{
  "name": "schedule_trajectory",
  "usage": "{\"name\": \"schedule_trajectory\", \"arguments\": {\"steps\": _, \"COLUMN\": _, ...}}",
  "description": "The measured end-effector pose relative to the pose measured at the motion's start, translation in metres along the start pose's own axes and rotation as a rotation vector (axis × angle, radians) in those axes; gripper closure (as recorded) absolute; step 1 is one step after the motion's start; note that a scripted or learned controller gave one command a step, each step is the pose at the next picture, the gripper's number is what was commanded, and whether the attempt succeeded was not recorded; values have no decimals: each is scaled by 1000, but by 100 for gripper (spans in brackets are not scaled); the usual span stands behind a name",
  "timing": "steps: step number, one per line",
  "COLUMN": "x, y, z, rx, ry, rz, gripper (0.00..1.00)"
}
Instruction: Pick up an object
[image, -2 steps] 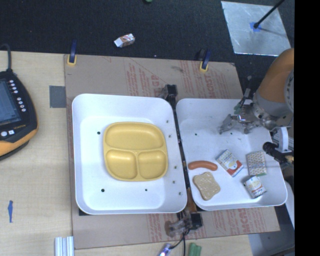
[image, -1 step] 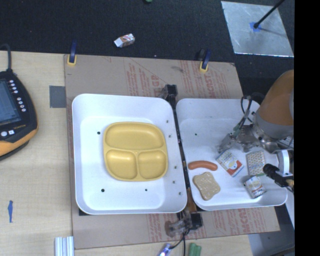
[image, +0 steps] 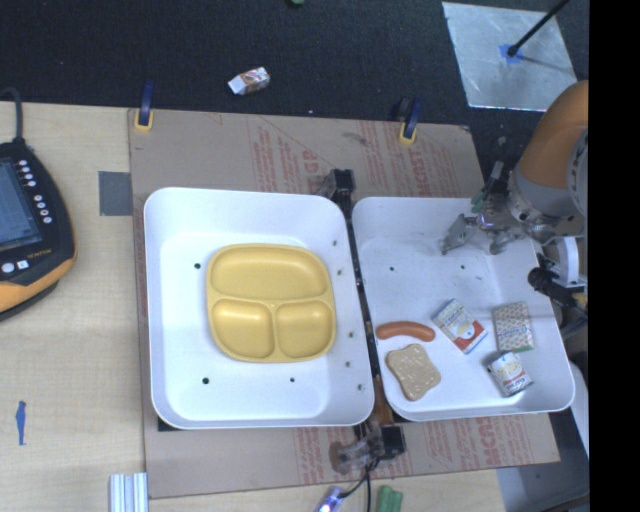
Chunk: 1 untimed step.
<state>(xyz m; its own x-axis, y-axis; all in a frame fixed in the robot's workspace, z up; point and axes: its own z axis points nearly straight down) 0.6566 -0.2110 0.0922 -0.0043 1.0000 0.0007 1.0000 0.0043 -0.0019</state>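
The gripper (image: 470, 236) is hanging over the upper part of the right bin (image: 420, 225), its fingers spread with nothing between them. Lying well apart from it along the bin's lower half are a sausage (image: 405, 330), toast (image: 413, 370), a carton (image: 460, 325), a patterned packet (image: 513, 326) and a can (image: 510, 374). A yellow tray (image: 271, 301) is sitting in the left bin (image: 180, 330)

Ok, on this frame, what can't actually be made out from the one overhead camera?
- Two-finger gripper over the right white bin: too small and blurred to judge the finger gap.
- Grey arm with orange band: cut off by the right edge.
- Small printed packets and the little can: labels too small to read.
- Black handheld pendant: cropped by the left edge.
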Motion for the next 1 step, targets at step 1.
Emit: {"name": "schedule_trajectory", "arguments": {"steps": 1, "x": 24, "y": -65, "z": 1, "rx": 2, "ry": -1, "rz": 1, "gripper": 0}}
